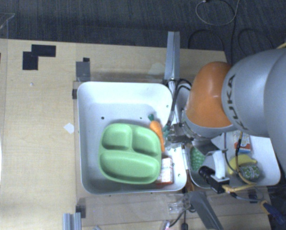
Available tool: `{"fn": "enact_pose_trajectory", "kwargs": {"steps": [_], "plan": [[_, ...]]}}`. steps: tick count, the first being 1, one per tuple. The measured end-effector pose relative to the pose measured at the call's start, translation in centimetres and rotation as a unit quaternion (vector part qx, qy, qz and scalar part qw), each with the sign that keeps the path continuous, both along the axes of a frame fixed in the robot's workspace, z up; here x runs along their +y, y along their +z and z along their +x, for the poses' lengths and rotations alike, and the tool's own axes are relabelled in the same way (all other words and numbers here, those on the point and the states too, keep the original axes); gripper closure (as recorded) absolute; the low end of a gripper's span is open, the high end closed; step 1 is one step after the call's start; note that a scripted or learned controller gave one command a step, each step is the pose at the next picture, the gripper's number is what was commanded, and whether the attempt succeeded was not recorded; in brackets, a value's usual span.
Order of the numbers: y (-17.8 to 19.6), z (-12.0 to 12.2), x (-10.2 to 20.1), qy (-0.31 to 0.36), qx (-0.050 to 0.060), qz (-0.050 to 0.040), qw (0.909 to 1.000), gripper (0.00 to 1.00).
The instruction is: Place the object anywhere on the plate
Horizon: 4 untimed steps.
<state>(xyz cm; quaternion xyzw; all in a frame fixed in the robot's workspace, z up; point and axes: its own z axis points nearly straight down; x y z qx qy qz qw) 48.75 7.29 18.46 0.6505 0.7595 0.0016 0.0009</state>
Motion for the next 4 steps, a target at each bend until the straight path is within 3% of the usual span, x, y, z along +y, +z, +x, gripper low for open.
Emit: {"fn": "enact_pose_trajectory", "kwargs": {"steps": [1, 2, 3, 4], "plan": [[0.3, 0.1, -3.3, 0.076, 0.000, -0.0004, 0.9971, 1.00], [4.7, 3.3, 4.8, 0.130, -0.001, -0.0003, 0.9915, 1.00], [5.1, 3.0, 5.6, 0.159, -0.001, -0.0008, 0.9873, 1.00], [1.7, 0.0, 9.5, 0.200, 0.000, -0.0004, 0.9797, 1.00]]}}
